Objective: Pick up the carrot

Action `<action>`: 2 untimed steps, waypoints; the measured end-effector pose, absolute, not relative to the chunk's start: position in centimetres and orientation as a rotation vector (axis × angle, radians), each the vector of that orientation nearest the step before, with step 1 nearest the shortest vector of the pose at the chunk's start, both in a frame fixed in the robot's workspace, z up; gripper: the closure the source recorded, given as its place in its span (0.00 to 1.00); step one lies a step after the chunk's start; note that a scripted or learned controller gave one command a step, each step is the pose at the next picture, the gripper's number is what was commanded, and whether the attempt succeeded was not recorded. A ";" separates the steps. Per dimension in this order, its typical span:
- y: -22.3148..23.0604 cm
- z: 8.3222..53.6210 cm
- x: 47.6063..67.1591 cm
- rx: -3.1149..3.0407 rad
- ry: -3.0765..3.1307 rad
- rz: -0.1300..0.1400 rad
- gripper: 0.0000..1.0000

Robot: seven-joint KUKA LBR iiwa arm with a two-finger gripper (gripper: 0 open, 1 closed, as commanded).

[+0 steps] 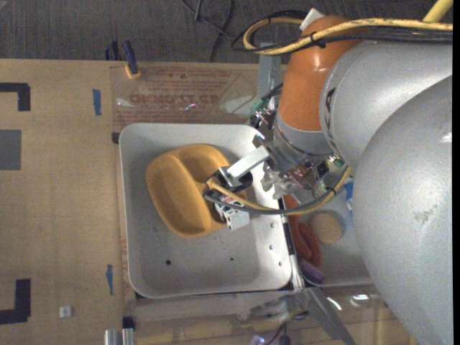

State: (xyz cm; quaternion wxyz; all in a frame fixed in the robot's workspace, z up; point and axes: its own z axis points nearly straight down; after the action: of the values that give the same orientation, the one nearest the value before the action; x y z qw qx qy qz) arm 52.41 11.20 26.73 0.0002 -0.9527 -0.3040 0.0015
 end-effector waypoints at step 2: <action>12.8 28.7 54.0 -3.027 -0.839 0.006 1.00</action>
State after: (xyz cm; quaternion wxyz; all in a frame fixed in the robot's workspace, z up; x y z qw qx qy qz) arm 54.03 12.81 28.68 0.0003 -0.9637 -0.2671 0.0020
